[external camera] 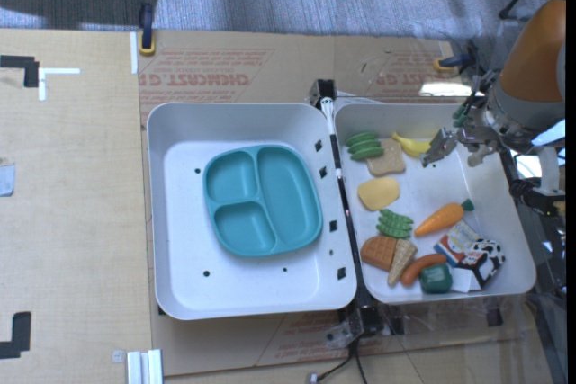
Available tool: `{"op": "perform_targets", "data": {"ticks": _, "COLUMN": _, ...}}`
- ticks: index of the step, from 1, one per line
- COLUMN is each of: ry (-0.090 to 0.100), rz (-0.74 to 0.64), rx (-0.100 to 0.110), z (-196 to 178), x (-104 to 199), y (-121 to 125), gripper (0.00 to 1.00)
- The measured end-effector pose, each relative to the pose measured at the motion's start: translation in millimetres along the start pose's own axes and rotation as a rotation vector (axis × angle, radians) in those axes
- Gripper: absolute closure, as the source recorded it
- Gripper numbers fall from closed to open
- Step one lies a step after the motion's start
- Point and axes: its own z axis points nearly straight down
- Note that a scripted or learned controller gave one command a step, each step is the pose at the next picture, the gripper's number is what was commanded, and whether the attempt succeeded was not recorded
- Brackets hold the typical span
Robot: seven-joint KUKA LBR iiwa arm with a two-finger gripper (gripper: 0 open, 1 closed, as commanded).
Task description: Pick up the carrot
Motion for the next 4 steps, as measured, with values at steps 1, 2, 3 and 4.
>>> {"op": "perform_targets", "data": {"ticks": 1, "ry": 0.001, "rz": -0.063, "rx": -0.003, "z": 65.3, "x": -15.9, "y": -42.9, "gripper": 0.00}}
{"op": "perform_targets", "data": {"ticks": 2, "ry": 0.002, "rz": -0.030, "rx": -0.003, "z": 64.9, "x": -11.9, "y": -84.8, "gripper": 0.00}}
{"op": "perform_targets", "data": {"ticks": 3, "ry": -0.001, "rz": -0.023, "rx": -0.012, "z": 63.9, "x": -0.1, "y": -120.4, "gripper": 0.00}}
{"op": "perform_targets", "data": {"ticks": 4, "ry": -0.003, "rz": -0.452, "rx": -0.015, "z": 63.4, "x": 25.7, "y": -118.9, "gripper": 0.00}}
